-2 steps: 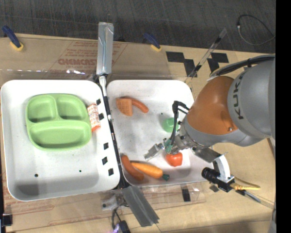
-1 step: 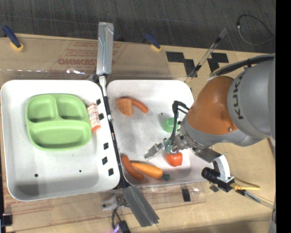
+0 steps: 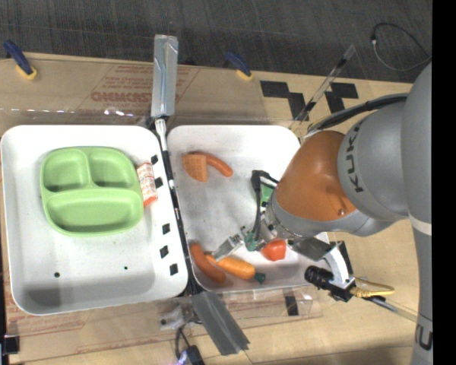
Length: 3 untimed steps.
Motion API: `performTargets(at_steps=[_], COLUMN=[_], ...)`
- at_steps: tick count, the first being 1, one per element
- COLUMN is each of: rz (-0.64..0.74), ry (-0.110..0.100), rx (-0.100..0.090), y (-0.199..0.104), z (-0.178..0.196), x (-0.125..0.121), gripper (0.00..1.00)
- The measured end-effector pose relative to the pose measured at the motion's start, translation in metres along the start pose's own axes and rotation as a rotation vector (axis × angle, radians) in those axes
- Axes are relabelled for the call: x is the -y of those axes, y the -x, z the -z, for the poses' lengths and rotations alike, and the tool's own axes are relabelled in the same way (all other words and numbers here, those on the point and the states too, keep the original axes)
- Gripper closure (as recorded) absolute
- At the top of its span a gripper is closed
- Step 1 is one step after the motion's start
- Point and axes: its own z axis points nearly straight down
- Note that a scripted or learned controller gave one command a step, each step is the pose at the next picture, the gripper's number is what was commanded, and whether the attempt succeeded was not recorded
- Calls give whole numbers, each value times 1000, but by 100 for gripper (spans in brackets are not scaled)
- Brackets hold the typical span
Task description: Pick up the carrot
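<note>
Over the right bin [image 3: 213, 139], the grey arm [image 3: 380, 166] with its orange band [image 3: 315, 177] reaches in from the right and covers much of that bin's right half. Tool [image 3: 247, 240]: low in the bin, metal fingertips pointing toward the lower left; its body is hidden under the wrist, and I cannot tell how far it is parted or whether it has hold of anything. Carrot [image 3: 234, 266]: lying flat near the bin's bottom edge, just below and beside the tool tips, green stub end to the right. Reddish sausage-like item [image 3: 204, 262]: touching the carrot's left end. Small red object [image 3: 273, 250]: partly tucked under the wrist, identity unclear. Two orange food pieces [image 3: 205, 165]: near the bin's top left, shapes hard to name. Left bin [image 3: 23, 204]: holds a green divided tray [image 3: 91, 188] and a small packet [image 3: 147, 182] by its right wall, label unreadable.
</note>
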Motion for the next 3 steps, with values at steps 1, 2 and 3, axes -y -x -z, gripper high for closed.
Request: performTargets(at_steps=[1,2,3], rz=[187,72,76], ry=[2,0,0], rx=[3,-1,0], y=[20,0,1], z=[7,-19,-9], x=[9,0,-1], gripper=[0,0,100])
